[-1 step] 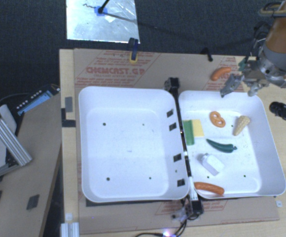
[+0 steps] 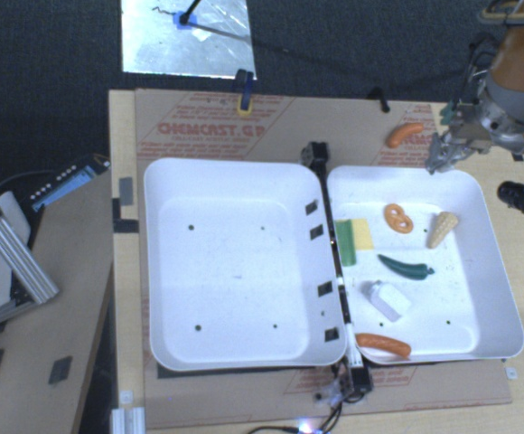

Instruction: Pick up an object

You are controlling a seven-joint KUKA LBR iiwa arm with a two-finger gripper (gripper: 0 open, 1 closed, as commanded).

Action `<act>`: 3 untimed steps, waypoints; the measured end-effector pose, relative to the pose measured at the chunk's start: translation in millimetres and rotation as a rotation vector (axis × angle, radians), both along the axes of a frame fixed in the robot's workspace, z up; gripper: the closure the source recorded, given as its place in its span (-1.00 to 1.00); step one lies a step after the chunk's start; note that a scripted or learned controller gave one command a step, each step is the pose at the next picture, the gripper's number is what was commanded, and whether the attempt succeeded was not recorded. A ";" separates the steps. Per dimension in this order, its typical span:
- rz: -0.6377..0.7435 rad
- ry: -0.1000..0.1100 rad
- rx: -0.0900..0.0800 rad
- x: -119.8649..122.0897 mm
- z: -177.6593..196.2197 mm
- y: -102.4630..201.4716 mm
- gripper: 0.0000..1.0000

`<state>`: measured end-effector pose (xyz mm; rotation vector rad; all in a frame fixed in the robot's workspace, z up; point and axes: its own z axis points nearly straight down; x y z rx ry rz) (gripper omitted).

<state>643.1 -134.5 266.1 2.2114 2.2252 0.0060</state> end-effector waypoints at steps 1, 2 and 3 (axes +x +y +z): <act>0.004 -0.004 0.001 24.8 57.6 53.6 1.00; 0.003 -0.002 -0.001 23.8 65.7 49.8 1.00; 0.007 -0.006 -0.002 24.5 77.1 50.0 1.00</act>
